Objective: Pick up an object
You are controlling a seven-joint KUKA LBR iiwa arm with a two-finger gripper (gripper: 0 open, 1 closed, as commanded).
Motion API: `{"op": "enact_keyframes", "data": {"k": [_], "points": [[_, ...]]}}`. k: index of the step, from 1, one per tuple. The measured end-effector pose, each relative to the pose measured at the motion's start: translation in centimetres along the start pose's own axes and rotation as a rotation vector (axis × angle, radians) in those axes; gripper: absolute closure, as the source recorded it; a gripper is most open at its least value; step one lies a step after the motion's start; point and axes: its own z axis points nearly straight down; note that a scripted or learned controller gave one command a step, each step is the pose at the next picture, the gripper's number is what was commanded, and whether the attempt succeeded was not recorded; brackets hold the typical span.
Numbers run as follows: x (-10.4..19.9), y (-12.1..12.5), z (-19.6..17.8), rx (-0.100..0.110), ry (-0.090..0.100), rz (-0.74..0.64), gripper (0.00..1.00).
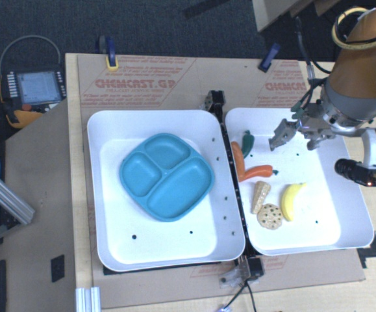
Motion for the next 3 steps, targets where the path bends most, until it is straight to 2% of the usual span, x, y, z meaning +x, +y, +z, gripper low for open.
{"op": "enact_keyframes", "data": {"k": [1, 3], "points": [[0.0, 0.1, -0.2, -0.004, -0.001, -0.001, 0.00], [0.0, 0.0, 8.3, 0.002, 0.001, 0.001, 0.00]]}}
